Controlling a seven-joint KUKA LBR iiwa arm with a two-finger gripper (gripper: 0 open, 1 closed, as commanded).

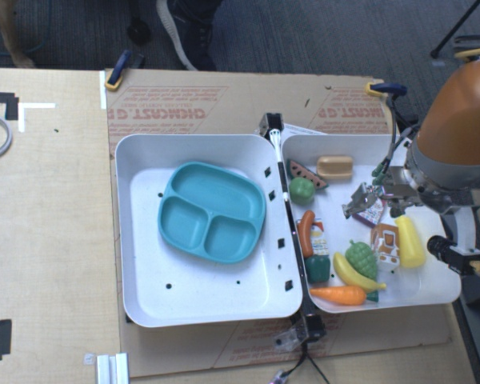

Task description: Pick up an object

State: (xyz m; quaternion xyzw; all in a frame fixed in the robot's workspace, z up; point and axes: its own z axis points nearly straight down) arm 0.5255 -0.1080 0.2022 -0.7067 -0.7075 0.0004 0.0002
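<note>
My gripper [366, 200] hangs over the middle of the right bin [432, 290], open with nothing between its fingers. Just below it lie a purple-and-white packet [373, 214] and an orange-and-white packet [384, 243]. A yellow oblong toy [410, 243] sits to their right. Toward the front lie a green bumpy vegetable [360, 256], a banana [357, 273] and a carrot [338, 295]. Along the bin's left side are a red sausage [306, 230], a dark green block [318, 270], a green ball [302, 188] and a brown wedge [305, 173]. A tan bun [334, 166] rests at the back.
The left bin [144, 294] holds a teal divided plate [212, 213]. A black divider [286, 214] with clips runs between the bins. The grey arm with its orange band [460, 118] comes in over the right bin's far right side. Cardboard lies under both bins.
</note>
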